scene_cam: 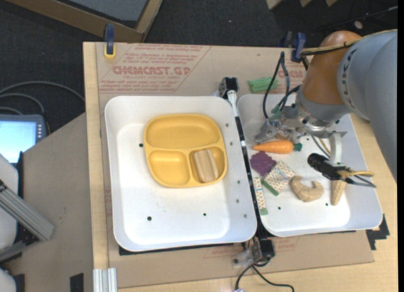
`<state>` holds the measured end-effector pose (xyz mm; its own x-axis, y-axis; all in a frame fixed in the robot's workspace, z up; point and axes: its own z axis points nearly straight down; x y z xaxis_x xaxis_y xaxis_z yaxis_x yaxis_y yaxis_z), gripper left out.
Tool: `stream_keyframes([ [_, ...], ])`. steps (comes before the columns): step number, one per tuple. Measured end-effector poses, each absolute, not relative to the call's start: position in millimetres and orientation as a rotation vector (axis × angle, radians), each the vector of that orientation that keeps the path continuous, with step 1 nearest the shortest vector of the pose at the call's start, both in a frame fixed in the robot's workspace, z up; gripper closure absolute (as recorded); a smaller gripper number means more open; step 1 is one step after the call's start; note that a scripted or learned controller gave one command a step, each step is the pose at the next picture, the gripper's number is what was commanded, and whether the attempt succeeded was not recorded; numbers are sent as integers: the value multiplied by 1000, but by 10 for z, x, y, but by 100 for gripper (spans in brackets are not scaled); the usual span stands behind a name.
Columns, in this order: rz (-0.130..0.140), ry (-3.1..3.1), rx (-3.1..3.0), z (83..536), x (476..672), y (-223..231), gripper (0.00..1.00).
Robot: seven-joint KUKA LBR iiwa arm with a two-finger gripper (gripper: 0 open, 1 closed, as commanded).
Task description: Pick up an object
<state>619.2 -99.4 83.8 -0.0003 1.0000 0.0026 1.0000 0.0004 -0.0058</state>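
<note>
Here we see the carrot [274,147] lying in the right bin [360,212], near its left wall | hand [283,130] just above it (grip state: we cannot tell) | left bin [126,177] carries yellow tray [170,134].

This is a robotics lab or test workshop. A plywood bench [189,70] covered with printed brown sheeting is held by blue clamps [110,40]. Two white bins [126,177] sit side by side beneath a grey industrial arm [372,64]. Loose cables [38,92] run over dark carpet [38,45], beside a lit monitor [16,139] and aluminium framing [25,212].
</note>
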Motion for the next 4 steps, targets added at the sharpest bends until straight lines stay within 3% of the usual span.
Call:
stream_keyframes([
  [2, 5, -2215, -2221, 842, 5227, -964, 0],
  [3, -2, -2220, -2226, 948, 5257, -964, 100],
  [4, -1, -2219, -2226, 942, 5254, -963, 0],
])
